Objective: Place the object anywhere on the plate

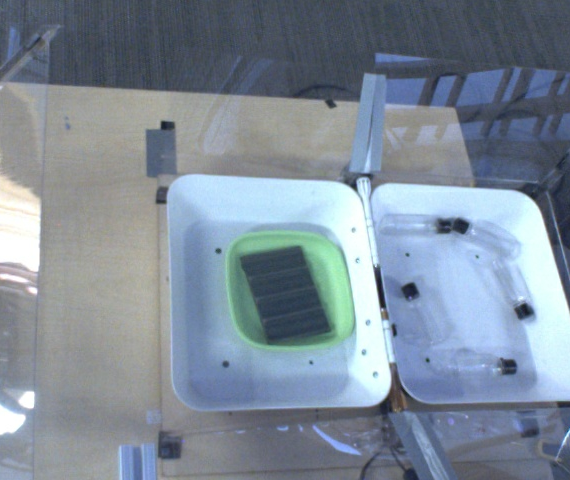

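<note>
Toward the lower middle of the frame, the dark ridged object (285,295) is lying flat and slightly askew inside the green plate (236,268), which is sitting in the left white bin (179,268), so the placing step is looking finished to me. I cannot tell whether the tool is spread or pressed together. Any next move is calling only for staying clear of the plate, while the clear black-capped tubes (512,280) are lying in the right bin (557,268) on the pale surface (95,268).

You see a dark grey ribbed block (284,294) on a lime-green plate (238,298), white bins (195,368), tan bench (95,268).
</note>
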